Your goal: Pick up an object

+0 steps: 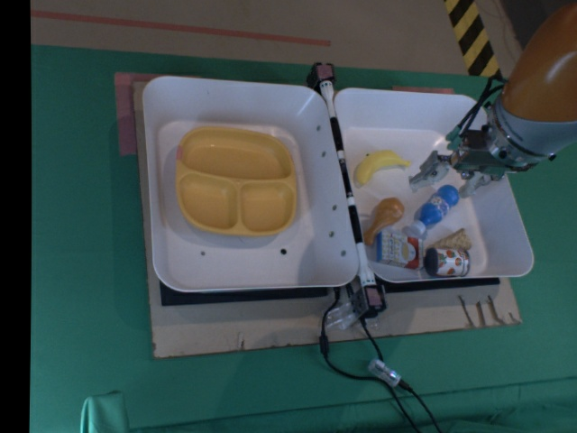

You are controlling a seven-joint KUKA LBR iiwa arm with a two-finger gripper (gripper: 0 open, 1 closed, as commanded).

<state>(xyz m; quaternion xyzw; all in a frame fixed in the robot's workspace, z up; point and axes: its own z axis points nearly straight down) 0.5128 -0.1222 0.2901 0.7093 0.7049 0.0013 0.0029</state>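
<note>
The right bin (505, 242) holds several small objects. A yellow banana (380, 164) lies toward its back left. A brown chicken drumstick (386, 214) sits near the divider, and a blue and white bottle (435, 209) lies tilted in the middle. Along the front wall are a small printed carton (398, 248), a red and white can (447, 262) and a tan wedge (453, 239). My gripper (448, 177) hangs over the bin just above the bottle's upper end, open, with one finger (424, 173) to the left and the other to the right. Nothing sits between the fingers.
The left bin (171, 106) carries a yellow three-compartment plate (237, 191). A black and white divider rail (343, 183) runs between the bins. Cables (379, 368) trail off the bench front. The arm's orange band (548, 61) fills the upper right.
</note>
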